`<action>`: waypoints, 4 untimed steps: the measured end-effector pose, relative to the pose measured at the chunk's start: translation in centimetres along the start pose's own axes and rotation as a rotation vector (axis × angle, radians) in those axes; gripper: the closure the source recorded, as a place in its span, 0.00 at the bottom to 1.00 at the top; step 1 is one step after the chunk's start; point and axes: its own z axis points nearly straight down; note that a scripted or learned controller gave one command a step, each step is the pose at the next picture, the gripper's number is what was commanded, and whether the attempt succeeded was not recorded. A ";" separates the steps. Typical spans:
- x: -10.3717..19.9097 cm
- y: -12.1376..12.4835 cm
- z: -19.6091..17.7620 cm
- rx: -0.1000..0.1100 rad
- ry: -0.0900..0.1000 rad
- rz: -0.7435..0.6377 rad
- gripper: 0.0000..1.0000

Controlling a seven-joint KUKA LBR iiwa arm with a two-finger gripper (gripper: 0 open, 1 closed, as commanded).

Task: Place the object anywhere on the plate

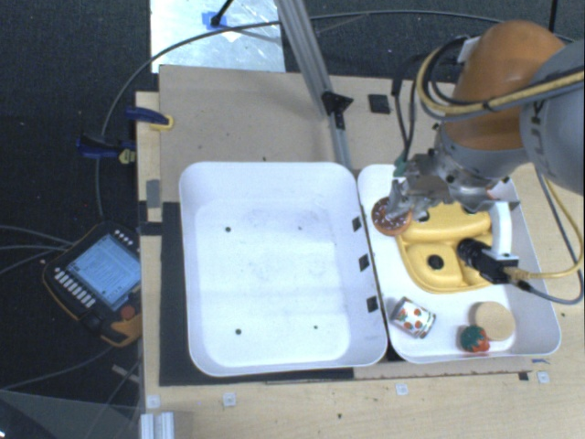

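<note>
Two shallow white bins sit side by side on the surface. The left bin [274, 273] is the larger in view; the right bin [547, 332] carries the task's things. A yellow plate [439, 268] with raised edges and a dark spot on its face lies in the middle of the right bin. The object, a small round donut [390, 219] with brown icing dotted with pale and reddish sprinkles, sits at the plate's far left corner, close to the right bin's left wall. The gripper [402, 199] hangs directly over the donut; whether its jaws are spread, pressed together or pinching the donut cannot be told from this angle. The grey arm with its orange band [503, 62] reaches in from the right edge of the surface. Near the right bin's front edge lie a small white can with red spots [412, 318], a tan round block [494, 319], and a green and red piece [473, 338] just beside the block.
</note>
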 end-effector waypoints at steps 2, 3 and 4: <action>9.4 -3.1 1.2 0.000 0.001 -0.001 1.00; 14.4 -4.7 3.9 0.002 0.001 -0.001 1.00; 17.6 -5.4 3.0 -0.001 0.001 0.001 1.00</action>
